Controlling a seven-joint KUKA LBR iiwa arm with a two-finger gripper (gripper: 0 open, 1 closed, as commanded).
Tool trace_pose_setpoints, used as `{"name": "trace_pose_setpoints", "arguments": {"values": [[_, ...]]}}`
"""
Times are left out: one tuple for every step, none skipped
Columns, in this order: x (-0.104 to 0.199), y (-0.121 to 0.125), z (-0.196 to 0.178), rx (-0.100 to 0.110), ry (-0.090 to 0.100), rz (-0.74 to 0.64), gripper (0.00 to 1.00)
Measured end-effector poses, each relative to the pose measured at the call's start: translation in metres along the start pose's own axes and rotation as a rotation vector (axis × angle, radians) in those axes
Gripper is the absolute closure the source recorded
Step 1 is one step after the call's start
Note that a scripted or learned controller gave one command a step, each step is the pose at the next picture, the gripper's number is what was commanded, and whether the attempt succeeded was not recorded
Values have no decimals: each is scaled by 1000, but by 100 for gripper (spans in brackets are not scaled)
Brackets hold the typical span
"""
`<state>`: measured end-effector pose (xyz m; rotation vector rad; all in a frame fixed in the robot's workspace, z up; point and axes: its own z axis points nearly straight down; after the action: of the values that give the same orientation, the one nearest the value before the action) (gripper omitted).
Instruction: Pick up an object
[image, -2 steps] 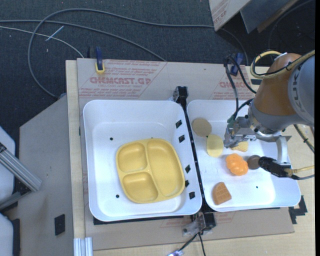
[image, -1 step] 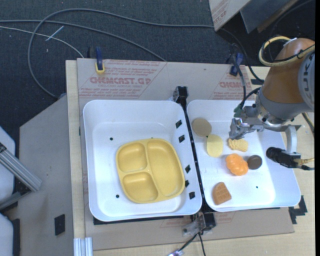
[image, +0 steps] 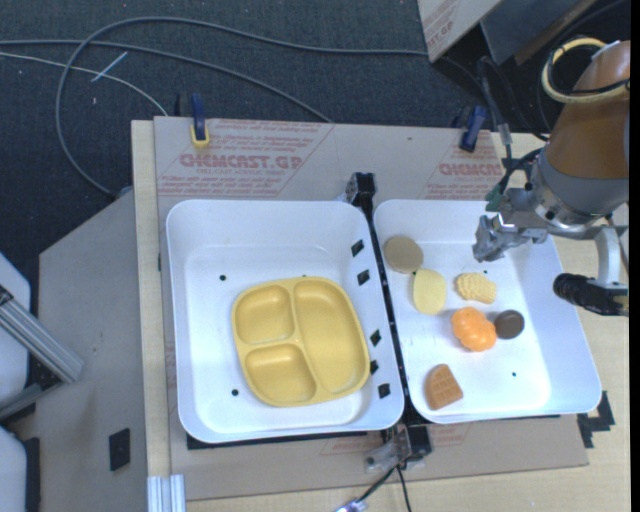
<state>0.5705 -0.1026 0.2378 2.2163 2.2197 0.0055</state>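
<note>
Hand (image: 487, 243) hovers over right bin (image: 570, 390), upper part, beside corn-like piece (image: 477, 288); finger state cannot be told, nothing seen between them. Pick candidates scattered loose in same bin: tan round (image: 403, 252), pale yellow wedge (image: 429, 291), orange (image: 473, 329), dark disc (image: 509, 324), brown chunk (image: 443, 386). Yellow divided plate (image: 299, 340) lies in left bin (image: 190, 300), likely drop side.

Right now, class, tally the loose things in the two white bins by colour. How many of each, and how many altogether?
Yellow: 3 (divided plastic tray, flat piece, ridged piece)
Tan/brown: 3 (round disc, wedge, small dark round piece)
Orange: 1 (ball)
Total: 7
</note>
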Motion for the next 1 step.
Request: {"name": "trace_pose_setpoints", "arguments": {"values": [[44,20,11,4,1,-3,100]]}}
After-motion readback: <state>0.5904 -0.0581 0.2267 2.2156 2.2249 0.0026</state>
